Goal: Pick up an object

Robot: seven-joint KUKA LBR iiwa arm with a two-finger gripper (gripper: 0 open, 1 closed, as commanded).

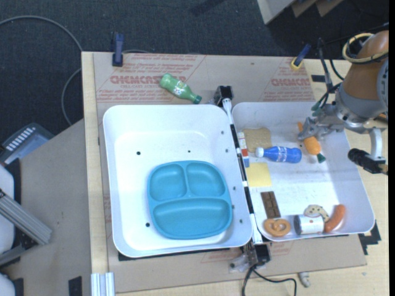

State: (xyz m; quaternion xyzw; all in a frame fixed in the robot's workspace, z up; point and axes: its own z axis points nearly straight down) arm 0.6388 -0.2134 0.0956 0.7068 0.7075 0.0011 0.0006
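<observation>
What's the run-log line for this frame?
gripper: over right bin, at toy carrot | grasp: unconfirmed | blue bottle: lying in bin

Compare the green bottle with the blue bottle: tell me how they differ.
The green bottle lies outside the bins on the cardboard-covered bench, while the blue bottle lies inside the right bin. The green bottle is green all over with a pale label; the blue bottle has a white cap end. The green bottle lies at a slant; the blue one lies nearly level across the view. Both lie on their sides.
</observation>
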